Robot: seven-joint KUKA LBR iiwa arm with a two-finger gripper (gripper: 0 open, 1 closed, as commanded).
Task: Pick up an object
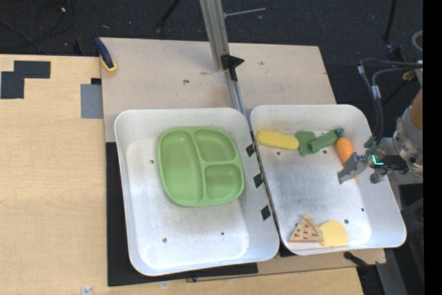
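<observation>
The tool (353, 169) hangs over the right bin (324, 231), near the carrot (344, 148). I cannot tell if it is gripping. Nothing looks picked up yet.

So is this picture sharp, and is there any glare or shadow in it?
Camera view: even, soft light, no harsh glare on the white bins; the green tray and corn look fairly crisp; the hand at the right is slightly blurred; shadows are faint, and the floor behind is dark.
</observation>
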